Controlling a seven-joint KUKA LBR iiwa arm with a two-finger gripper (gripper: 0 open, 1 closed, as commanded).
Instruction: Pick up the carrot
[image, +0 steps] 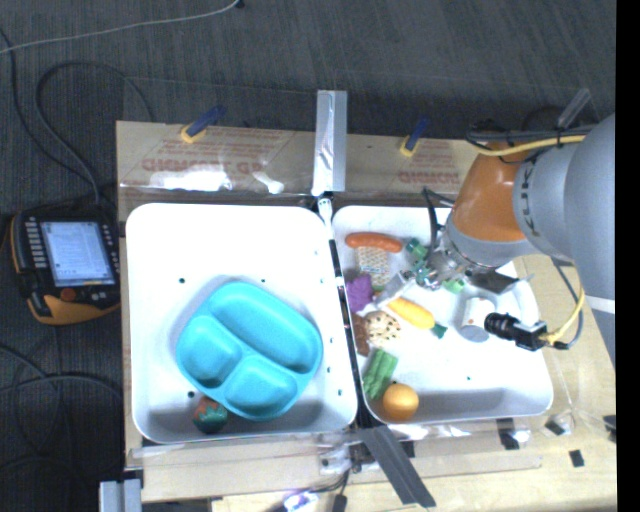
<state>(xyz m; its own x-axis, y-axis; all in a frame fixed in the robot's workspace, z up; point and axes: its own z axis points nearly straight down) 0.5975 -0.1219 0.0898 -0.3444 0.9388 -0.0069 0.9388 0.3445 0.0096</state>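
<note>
A blue plate (250, 347) sits in the left bin (150, 240). In the right bin (520, 400), near its top left corner, lies the carrot (373, 241). Just right of it hangs the gripper (428, 268); I cannot tell how it stands.

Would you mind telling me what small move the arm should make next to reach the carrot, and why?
Probably a short shift toward the right bin's far left corner. The gripper hovers beside the yellow corn, while the orange carrot lies apart from it, just above the waffle-like piece. Nothing appears held, so centring over the carrot should come before descending.
</note>
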